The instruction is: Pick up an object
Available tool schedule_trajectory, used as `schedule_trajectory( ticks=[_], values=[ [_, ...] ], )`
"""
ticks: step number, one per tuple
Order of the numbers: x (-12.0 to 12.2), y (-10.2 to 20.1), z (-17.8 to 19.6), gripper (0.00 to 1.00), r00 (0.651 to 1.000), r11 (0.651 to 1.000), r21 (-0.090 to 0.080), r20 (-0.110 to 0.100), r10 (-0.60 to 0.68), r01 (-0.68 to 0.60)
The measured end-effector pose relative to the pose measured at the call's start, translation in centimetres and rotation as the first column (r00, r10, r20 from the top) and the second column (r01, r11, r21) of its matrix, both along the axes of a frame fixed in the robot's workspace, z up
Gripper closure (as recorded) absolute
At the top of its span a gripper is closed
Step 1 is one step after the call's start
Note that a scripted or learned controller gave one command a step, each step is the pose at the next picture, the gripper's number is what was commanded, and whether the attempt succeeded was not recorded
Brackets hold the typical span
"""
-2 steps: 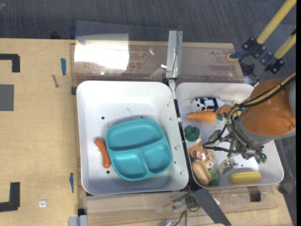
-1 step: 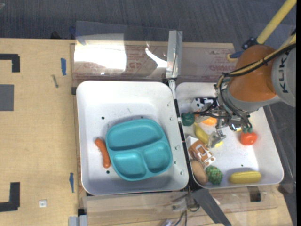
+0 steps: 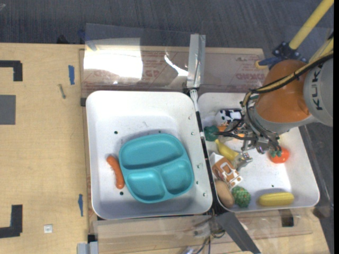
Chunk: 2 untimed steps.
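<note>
The right bin (image 3: 304, 192) holds several toy foods: a small yellow banana (image 3: 227, 151), an orange-and-white box (image 3: 225, 171), a tan potato (image 3: 224, 194), a green broccoli (image 3: 241, 196), a yellow corn-like piece (image 3: 276, 198), a red tomato (image 3: 279, 154), a green piece (image 3: 211, 133) and a black-and-white cow toy (image 3: 230, 115). My gripper (image 3: 245, 157) hangs low over the middle of this bin, just right of the banana and above the box. The orange wrist (image 3: 283, 97) covers the bin's far part. Nothing shows between the fingers.
The left bin (image 3: 100, 110) carries a teal divided plate (image 3: 155, 166) and an orange hot dog (image 3: 116, 171) beside its left edge. A metal divider (image 3: 195, 62) stands behind the bins. A yellow pole (image 3: 312, 17) slants at the top right.
</note>
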State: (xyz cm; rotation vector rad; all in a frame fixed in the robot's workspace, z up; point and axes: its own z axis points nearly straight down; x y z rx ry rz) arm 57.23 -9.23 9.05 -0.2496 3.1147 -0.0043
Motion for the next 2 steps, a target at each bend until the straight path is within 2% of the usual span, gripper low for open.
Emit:
schedule_trajectory(
  ticks=[1,2],
  values=[
    [-1.2,0.1,0.0,0.00,1.000,1.000,-0.001,0.000,0.015,-0.015],
    [-3.9,-0.3,0.0,0.00,0.998,0.998,0.001,0.001,-0.070,0.070]
  ],
)
